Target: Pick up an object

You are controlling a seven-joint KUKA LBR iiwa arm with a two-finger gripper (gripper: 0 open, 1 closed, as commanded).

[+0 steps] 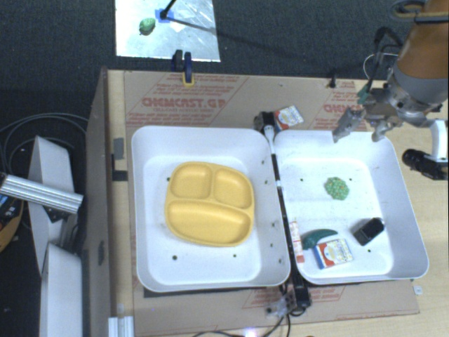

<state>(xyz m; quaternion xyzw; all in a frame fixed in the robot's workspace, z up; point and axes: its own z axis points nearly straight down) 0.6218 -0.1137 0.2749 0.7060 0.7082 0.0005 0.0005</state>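
1. Right bin [403,209] front: small carton [332,253], teal piece [317,236] touching it, black block [367,230] near.
2. Mid-bin: green ball [337,187], apart from the rest; likely light, soft, bumpy. Pinch across its middle, nothing blocks.
3. Far rim: gripper [363,130], fingers spread, pinching nothing.
4. Left bin [151,209]: yellow tray [209,203].

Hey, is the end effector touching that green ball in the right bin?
Apart. The camera view shows the end effector up at the right bin's far rim, with bare white floor between it and the green ball.
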